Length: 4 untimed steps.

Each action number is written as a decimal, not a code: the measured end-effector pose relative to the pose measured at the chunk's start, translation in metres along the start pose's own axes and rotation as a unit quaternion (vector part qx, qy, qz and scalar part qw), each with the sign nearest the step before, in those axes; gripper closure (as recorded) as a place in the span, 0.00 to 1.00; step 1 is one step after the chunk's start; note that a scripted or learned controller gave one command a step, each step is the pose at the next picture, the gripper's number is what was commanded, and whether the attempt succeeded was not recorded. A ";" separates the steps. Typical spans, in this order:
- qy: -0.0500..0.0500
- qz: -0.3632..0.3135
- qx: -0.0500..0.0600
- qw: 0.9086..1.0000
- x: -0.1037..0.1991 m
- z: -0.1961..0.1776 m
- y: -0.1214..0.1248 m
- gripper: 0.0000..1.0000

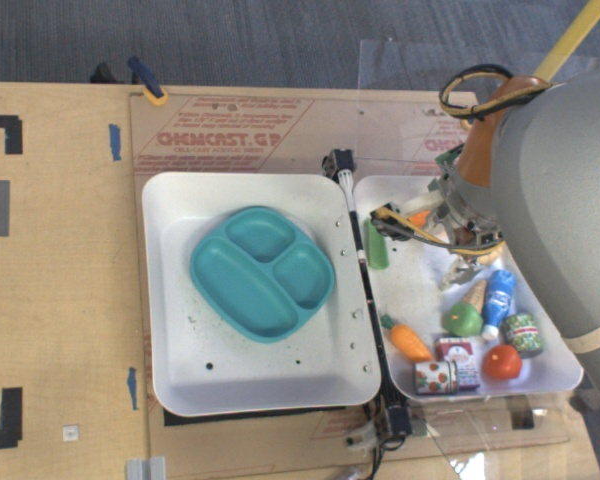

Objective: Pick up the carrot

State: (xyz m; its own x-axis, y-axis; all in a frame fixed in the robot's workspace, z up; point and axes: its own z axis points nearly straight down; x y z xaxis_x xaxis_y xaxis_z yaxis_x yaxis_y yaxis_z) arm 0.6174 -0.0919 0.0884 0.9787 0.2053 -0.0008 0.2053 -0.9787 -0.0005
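Two shallow white bins sit side by side on the bench, and the gripper (458, 243) hangs over the upper half of the right bin (420, 298), its own state impossible to tell beneath the wrist clutter. Nothing is seen held; the carrot (410, 342) lies at about seven o'clock from it, near the bin's left wall, beside a small carton (446, 375). Judged stage: approach, so the next move calls for shifting toward seven o'clock and descending astride the carrot.
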 end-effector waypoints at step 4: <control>0.000 0.003 0.002 1.000 -0.022 0.000 0.005 0.00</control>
